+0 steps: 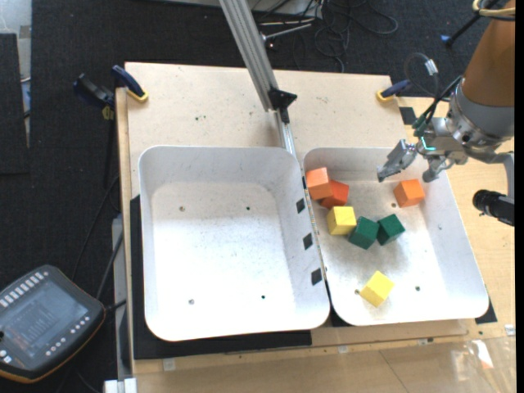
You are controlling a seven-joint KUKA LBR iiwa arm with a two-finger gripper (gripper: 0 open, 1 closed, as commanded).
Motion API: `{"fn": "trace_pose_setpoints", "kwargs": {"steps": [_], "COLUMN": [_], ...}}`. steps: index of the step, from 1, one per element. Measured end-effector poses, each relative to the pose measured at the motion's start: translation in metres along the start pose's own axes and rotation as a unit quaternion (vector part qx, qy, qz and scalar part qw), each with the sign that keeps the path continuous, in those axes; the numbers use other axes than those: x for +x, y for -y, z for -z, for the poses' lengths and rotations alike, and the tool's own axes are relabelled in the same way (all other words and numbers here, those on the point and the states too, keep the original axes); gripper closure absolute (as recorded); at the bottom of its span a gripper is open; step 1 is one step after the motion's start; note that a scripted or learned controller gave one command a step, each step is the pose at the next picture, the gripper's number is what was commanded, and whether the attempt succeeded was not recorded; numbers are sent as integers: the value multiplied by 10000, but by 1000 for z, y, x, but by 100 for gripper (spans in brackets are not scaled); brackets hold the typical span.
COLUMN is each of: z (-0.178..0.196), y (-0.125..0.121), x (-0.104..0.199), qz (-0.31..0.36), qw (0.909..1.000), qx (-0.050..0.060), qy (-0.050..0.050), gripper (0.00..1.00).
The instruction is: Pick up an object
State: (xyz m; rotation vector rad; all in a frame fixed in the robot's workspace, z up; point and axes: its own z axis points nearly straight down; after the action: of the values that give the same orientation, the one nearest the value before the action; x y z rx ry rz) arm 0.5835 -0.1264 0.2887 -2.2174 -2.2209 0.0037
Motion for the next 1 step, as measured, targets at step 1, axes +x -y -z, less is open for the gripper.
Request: {"fn": "trace_pose_setpoints", "kwargs": {"steps": [1], "z": [2], "y": [-1], "x": [0], "qz": [-4], "qw": [10000], "qx": [-21], "qy": [5], "gripper": [0]}}
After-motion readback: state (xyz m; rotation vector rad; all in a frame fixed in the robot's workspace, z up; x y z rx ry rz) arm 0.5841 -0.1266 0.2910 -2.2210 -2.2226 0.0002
